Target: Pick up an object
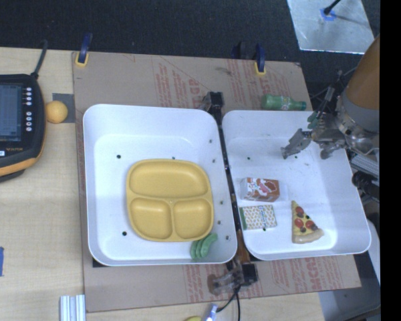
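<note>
My gripper hangs over the back right part of the right bin, its two grey fingers spread open with nothing between them. In the front half of that bin lie a small red and white packet, a green patterned packet and a toy pizza slice. The gripper is behind and to the right of all three, apart from them. A yellow divided plate fills the middle of the left bin, with a small green toy at that bin's front right corner.
A green bottle lies on the cardboard behind the right bin. A black and orange control pendant and an orange ball sit on the bench at left. Clamps hold the cardboard's back edge.
</note>
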Motion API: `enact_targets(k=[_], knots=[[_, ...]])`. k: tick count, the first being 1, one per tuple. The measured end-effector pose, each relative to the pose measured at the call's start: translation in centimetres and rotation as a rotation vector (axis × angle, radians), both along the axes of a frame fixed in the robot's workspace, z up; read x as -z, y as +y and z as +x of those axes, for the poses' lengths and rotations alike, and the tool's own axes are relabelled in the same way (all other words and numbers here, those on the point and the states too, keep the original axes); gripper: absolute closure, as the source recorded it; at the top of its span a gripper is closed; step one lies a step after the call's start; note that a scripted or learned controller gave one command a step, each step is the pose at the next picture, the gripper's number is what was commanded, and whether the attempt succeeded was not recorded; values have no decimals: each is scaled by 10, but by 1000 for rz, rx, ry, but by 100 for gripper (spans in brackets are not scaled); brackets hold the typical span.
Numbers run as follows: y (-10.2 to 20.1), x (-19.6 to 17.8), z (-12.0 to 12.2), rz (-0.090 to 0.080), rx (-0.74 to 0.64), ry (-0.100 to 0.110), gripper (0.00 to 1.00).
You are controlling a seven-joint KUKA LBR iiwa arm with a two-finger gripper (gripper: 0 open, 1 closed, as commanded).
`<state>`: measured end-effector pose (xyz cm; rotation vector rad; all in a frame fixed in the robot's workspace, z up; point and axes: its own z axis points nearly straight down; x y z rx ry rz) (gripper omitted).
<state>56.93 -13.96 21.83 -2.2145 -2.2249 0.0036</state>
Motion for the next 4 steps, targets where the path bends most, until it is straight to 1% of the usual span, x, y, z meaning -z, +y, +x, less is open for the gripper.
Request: enact_targets(k=[1,2,3,4], knots=[[17,9,-20,-1,-1,1,0],[-51,90,-8,-1,1,2,0],[-73,127,-68,0,0,1,0],[-72,21,88,-1,1,-6,0]])
